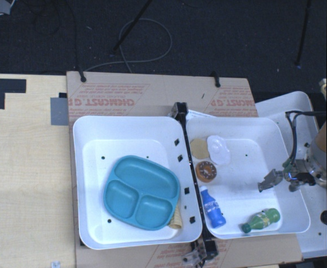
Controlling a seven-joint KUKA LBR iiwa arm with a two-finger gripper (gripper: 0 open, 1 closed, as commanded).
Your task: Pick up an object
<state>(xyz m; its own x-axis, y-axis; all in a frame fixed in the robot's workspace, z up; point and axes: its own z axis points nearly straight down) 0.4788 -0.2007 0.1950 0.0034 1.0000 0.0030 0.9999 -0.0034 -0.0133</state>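
Two shallow white bins sit side by side on the desk (24, 166), resting on a sheet of cardboard (152, 96) printed with red lettering. The left bin (91, 133) holds a blue divided plate (141, 192) with three compartments, lying flat and turned at an angle; a small tan piece (176, 221) — possibly a cone or wafer, too small to tell — pokes out from under its lower right edge.

The right bin (264, 128) holds several small things. Near its upper left lie a pale tan disc (198, 147) and, just beside it, a crumpled clear plastic cup or lid (218, 149). Below them is a round brown doughnut-like item (206, 171). A blue bottle (212, 209) lies on its side along the bin's left wall, and a green bottle (261, 220) lies on its side near the lower right corner.

The gripper (270, 181) hangs at the right side of this bin, above the green bottle and apart from it — nothing is seen between its fingers, and whether they are spread or closed cannot be told from here
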